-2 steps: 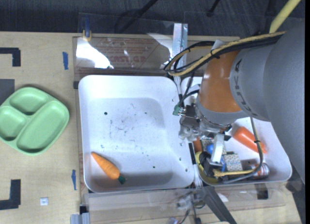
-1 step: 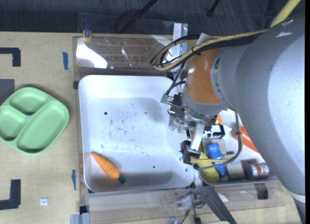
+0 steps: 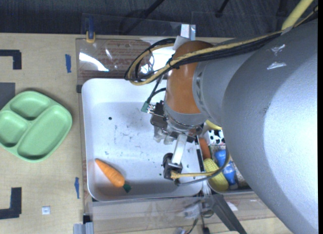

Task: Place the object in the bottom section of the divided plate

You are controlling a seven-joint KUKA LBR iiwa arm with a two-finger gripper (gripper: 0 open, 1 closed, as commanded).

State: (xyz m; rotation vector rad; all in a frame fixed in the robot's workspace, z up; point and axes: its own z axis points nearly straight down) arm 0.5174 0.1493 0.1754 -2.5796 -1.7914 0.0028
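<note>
Carrot [image 3: 110, 172] in bin [image 3: 108, 109], divided plate [image 3: 35, 142] to its left

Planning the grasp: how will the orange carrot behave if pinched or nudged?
The carrot looks rounded and tapered, so it may roll or pivot when nudged. Its smooth toy-like surface suggests it is stiff, light, perhaps slippery.

Finding no legible text, label, brand or number anywhere. Making out black corner marks [image 3: 17, 60] and blue tape strips [image 3: 67, 62] on the bench [image 3: 40, 177], all carrying no writing. Noticing a small pale square tag [image 3: 46, 209] near the bench's lower left, too small for reading. Seeing black spots on a white item [image 3: 216, 136] in the right bin, not resolving into letters or digits.
</note>
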